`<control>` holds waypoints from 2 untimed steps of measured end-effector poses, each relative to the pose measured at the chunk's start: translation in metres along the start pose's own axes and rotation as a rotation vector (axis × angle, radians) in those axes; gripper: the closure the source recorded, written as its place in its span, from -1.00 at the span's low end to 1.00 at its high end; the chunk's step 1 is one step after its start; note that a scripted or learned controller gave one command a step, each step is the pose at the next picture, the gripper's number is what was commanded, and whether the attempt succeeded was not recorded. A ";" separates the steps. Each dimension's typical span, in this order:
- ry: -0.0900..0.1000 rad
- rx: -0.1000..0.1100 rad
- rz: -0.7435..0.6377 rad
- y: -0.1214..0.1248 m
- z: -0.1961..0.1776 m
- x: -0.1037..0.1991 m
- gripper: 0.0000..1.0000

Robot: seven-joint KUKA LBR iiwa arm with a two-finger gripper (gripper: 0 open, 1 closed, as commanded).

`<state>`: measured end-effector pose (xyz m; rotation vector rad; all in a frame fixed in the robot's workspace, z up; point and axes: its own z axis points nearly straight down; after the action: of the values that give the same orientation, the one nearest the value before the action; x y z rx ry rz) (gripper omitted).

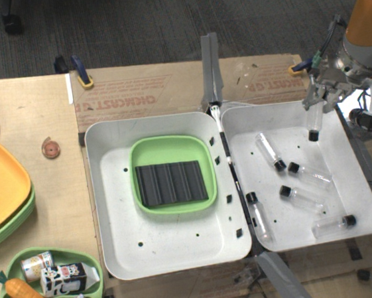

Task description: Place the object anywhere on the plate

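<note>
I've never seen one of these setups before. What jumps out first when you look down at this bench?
The green plate in the left white bin stands out most, bright against the white with a dark ribbed slab lying on it. In the right bin, clear vials with black caps lie scattered. At the upper right, the gripper hangs over that bin with one vial pointing down from it.

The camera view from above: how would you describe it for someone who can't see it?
A robot gripper hangs over the right bin with a clear, black-capped tube upright between its fingers; five more tubes lie in that bin. The left bin holds a green plate bearing a dark ridged block.
</note>
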<state>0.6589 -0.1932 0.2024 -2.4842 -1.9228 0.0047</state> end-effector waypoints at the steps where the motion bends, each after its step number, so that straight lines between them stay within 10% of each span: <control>1: 0.001 0.000 -0.146 -0.025 0.031 -0.002 1.00; 2: 0.002 -0.001 -0.335 -0.078 0.022 0.004 1.00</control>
<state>0.5843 -0.1696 0.1806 -2.1280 -2.3100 0.0014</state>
